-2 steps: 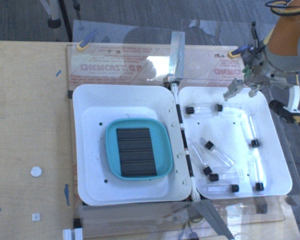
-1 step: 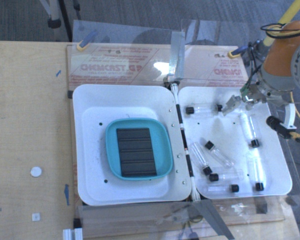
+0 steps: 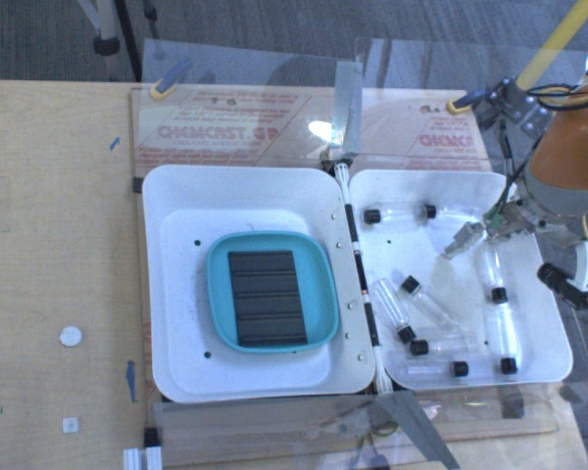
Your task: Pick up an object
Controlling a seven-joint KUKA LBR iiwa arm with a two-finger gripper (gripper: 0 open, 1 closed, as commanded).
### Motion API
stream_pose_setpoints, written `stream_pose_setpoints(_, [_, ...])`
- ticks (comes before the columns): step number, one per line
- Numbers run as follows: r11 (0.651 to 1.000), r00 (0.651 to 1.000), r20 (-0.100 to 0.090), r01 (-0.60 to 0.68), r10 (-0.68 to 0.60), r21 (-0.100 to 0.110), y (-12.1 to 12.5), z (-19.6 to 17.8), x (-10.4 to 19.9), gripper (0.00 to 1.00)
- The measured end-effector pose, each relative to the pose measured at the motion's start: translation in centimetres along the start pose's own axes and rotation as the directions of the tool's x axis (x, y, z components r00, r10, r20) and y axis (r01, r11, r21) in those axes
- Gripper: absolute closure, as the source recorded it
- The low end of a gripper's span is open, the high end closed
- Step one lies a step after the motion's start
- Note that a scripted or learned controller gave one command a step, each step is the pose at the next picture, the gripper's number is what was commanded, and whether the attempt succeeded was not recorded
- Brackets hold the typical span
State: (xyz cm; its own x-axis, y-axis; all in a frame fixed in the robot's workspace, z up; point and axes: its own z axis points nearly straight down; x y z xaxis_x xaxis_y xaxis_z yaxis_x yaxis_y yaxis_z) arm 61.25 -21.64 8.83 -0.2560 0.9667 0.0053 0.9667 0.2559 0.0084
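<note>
on the far left, the pale wooden bench top (image 3: 49, 213) carries a small white round disc (image 3: 71, 337) lying on its own, well apart from the bins. next comes the left shallow white bin (image 3: 167, 262), and inside it sits a teal rounded-square plastic tray (image 3: 271, 290) with a dark ribbed rectangular insert (image 3: 266, 298) lying flat in its middle. behind both bins a clear acrylic sheet over a board with red lettering (image 3: 225, 130) stands along the back edge. the right shallow white bin (image 3: 544, 360) touches the left one along a central seam and holds a scatter of clear plastic vials with black caps: one vial near the back wall (image 3: 400, 213), a pair lying slantwise near the bin's centre (image 3: 412, 306), one along the front edge (image 3: 433, 368), and two more lying nearly end to end by the right wall (image 3: 500, 306). above the back right part of this bin hangs the two-finger metal gripper (image 3: 467, 236), reaching in from the right on the grey arm with its orange band (image 3: 561, 155). the gripper's tip points left and down toward the bin floor, beside the vials at the right wall; whether its jaws are wide or narrow cannot be told from this angle, and no vial is seen between them.
</note>
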Motion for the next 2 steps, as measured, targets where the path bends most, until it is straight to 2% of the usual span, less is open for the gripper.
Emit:
stream_pose_setpoints(1, [1.0, 1.0, -0.001, 0.025, -0.025, 0.0, -6.2, -0.1, 1.6, 0.0])
stream_pose_setpoints(2, [1.0, 1.0, 0.007, 0.017, -0.017, 0.005, 5.4, 0.2, 2.6, 0.0])
